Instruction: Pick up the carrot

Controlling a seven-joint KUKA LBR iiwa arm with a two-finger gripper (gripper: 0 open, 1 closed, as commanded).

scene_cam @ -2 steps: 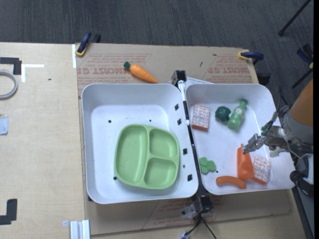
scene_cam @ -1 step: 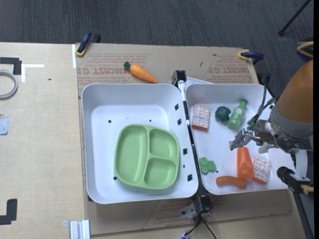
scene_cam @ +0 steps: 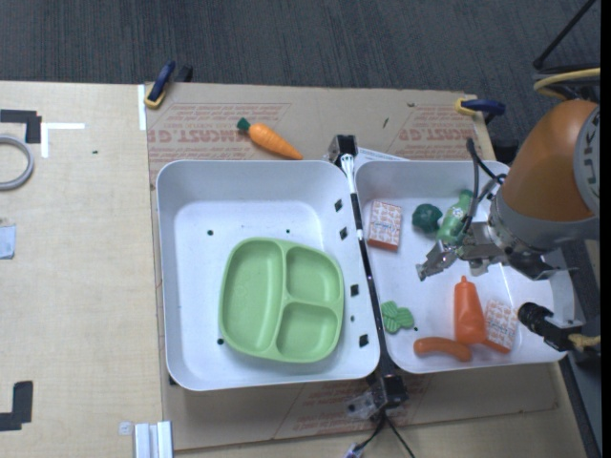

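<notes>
The carrot (scene_cam: 270, 139), orange with a green top, lies on the cardboard behind the left bin (scene_cam: 181, 256), outside both bins. My gripper (scene_cam: 447, 260) hangs low over the middle of the right bin (scene_cam: 382, 184), far to the right of the carrot and nearer the camera. It sits just above an orange bottle-shaped toy (scene_cam: 467, 311). I see nothing held in it.
A green divided plate (scene_cam: 283, 299) lies in the left bin. The right bin holds a small pink box (scene_cam: 386, 225), a dark green toy (scene_cam: 427, 218), a green leafy piece (scene_cam: 396, 318), an orange sausage (scene_cam: 443, 348) and a red-white packet (scene_cam: 501, 324). Blue clamps (scene_cam: 160, 84) pin the cardboard.
</notes>
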